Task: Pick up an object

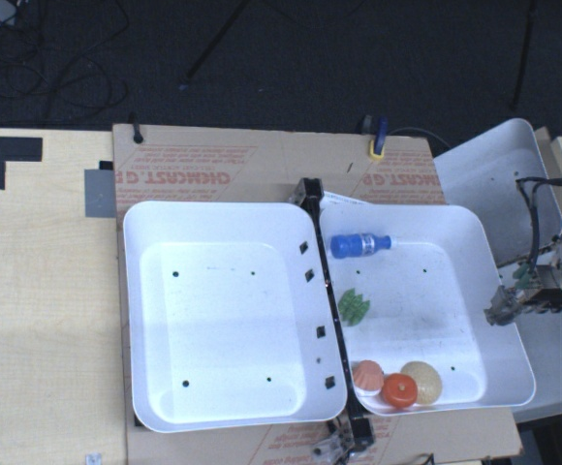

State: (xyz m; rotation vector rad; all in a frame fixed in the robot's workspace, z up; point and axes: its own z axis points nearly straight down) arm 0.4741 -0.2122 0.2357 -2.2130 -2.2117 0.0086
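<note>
The landmark is the black divider (325,294) that runs between the two white bins. Nearest the camera, at the bottom of the view, three small round things cluster in the near corner of the right bin (475,240), just right of the divider's near end: a pinkish piece (367,376) closest to the divider, a red tomato-like ball (399,389) touching it, and a pale tan round piece (422,381) on the far side of the ball from the divider. All three sit against the bin's near wall.

Farther up, about halfway along the divider and just to its right, lies a small green leafy object (354,307), apart from the cluster. Farther still, near the divider's far end, a blue bottle (359,246) lies on its side with its cap pointing away from the divider.

On the other side of the divider, the left bin (145,260) shows only its white floor and small dark dots.

The gripper (510,307) hangs well right of the divider, at the right bin's outer rim, away from every object. Its fingers are too small and dark to read, so I cannot tell whether they stand apart or together; nothing is seen between them.

Beyond both bins, brown cardboard (223,168) lies under them.
</note>
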